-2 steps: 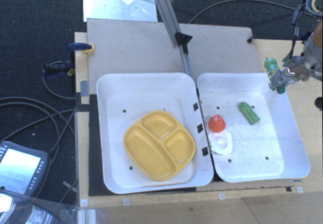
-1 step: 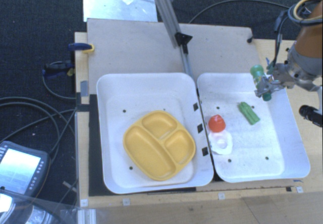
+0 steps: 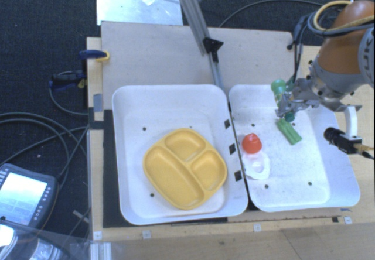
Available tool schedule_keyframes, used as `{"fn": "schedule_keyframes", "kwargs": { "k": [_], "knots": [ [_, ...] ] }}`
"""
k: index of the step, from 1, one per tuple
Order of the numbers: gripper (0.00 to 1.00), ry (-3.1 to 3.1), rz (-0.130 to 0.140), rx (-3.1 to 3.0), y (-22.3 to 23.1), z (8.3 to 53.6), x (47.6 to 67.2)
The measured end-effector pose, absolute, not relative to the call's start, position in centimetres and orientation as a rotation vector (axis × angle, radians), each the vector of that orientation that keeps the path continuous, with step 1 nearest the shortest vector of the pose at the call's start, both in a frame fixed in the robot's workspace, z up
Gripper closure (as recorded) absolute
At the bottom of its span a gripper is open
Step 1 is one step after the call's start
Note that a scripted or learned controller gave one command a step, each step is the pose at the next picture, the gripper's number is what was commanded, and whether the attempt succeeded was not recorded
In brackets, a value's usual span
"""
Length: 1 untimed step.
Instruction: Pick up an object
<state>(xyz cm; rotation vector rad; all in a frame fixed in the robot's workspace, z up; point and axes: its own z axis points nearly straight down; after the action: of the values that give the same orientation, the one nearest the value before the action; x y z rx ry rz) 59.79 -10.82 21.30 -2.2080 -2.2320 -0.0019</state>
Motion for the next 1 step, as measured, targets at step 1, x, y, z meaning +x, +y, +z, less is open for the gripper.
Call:
{"fn": "schedule_keyframes", "kwargs": {
  "k": [1],
  "knots": [
    [1.0,-2.233,-0.005,-2.208,-5.62,22.66,58.56]
  ]
}}
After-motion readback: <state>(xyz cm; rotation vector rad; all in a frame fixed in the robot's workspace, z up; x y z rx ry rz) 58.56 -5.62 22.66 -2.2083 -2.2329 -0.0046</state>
